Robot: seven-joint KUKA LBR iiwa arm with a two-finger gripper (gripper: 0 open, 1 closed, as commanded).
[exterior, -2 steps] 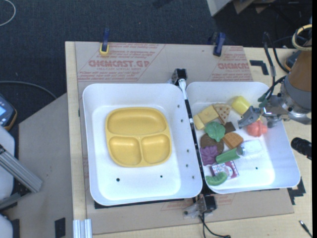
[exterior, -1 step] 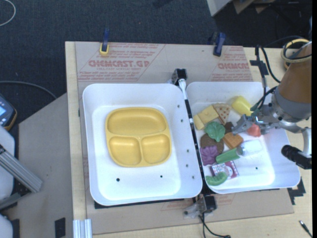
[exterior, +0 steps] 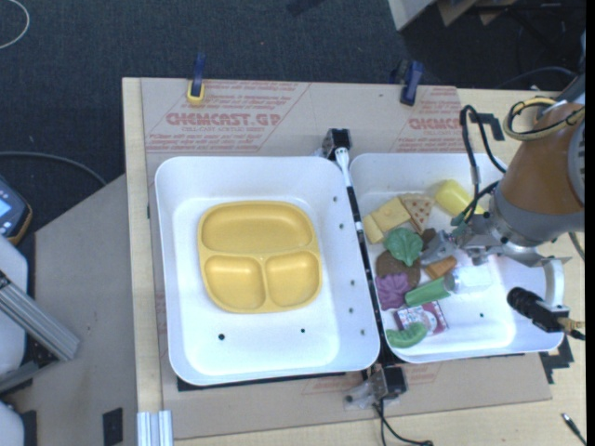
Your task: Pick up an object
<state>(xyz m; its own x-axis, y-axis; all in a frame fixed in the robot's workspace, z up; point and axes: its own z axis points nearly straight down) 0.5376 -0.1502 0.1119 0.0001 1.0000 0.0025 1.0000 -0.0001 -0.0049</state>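
A: Start at the left. What's there?

B: The left bin (exterior: 177,277) on the tabletop (exterior: 149,119) holds a yellow tray (exterior: 258,255) with three compartments, lying flat in the middle. Wide and shallow, so I'd judge it a poor pick.

A: And right of the divider?

B: The right bin (exterior: 493,333) has the small things, bunched against its left half. A tan cracker (exterior: 391,217) and a speckled one (exterior: 417,210) near the top, a green leaf (exterior: 403,244) just below them, then a purple piece (exterior: 391,291). A green cylinder (exterior: 429,292) lies tilted beside the purple one, with a red packet (exterior: 420,320) under it and a green pod (exterior: 406,335) at the bottom edge. A yellow block (exterior: 453,195) sits further right, near the top.

A: Which would handle best?

B: Likely the green cylinder. It looks like light, stiff toy plastic, smooth enough to slip, so take it across its narrow middle, not end to end. The leaf and packet look thin and flat, hard to get under.

A: Where's the gripper (exterior: 457,247)?

B: Low over the pile's right side, close to the cylinder and an orange bit (exterior: 441,268). Whether the jaws are spread or closed, I cannot tell; the wrist hides them. Nothing visibly held.
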